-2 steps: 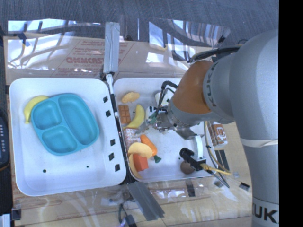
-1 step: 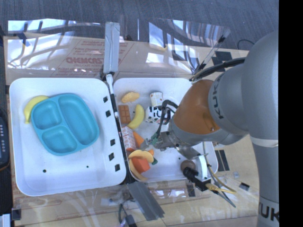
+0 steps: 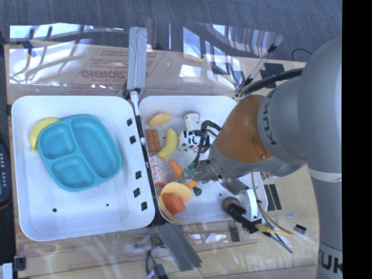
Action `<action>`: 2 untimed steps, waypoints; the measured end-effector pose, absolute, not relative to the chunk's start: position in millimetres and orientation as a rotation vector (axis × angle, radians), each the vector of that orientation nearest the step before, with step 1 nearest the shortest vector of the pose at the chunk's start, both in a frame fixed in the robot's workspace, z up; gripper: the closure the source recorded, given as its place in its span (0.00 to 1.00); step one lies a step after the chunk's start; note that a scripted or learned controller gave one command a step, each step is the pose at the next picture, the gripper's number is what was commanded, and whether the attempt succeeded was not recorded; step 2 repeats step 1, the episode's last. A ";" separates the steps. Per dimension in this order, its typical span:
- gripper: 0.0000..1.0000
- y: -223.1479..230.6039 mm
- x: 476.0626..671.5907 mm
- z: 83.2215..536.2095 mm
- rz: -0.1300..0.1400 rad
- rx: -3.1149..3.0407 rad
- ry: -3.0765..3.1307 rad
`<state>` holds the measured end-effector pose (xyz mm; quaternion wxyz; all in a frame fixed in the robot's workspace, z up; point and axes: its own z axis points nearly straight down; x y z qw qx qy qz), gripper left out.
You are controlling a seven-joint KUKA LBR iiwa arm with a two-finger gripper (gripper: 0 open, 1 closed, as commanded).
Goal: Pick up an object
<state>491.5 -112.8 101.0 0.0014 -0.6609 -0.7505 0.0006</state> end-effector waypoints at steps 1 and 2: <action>1.00 -40.1 553.6 194.1 -0.006 -2.107 -2.331; 1.00 -40.1 553.6 194.1 -0.006 -2.107 -2.331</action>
